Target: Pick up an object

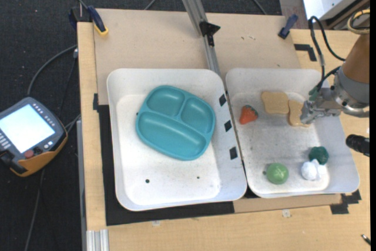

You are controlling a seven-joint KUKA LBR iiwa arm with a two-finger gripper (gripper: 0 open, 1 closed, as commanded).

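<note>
Over the right bin [346, 179], pincer [309, 114] low at a tan bread-like piece [295, 114]; finger state cannot be told. Second tan piece [275, 103] just left. Strawberry [248, 114] nearer the divider. Green ball [277, 173], white-and-green item [314, 164] near front edge. Left bin [126, 185]: teal divided plate [175, 121].

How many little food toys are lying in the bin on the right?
6: a strawberry at left, a bread slice, a tan piece by the gripper, a green apple, a dark green piece, a white piece. None looks hidden.
</note>
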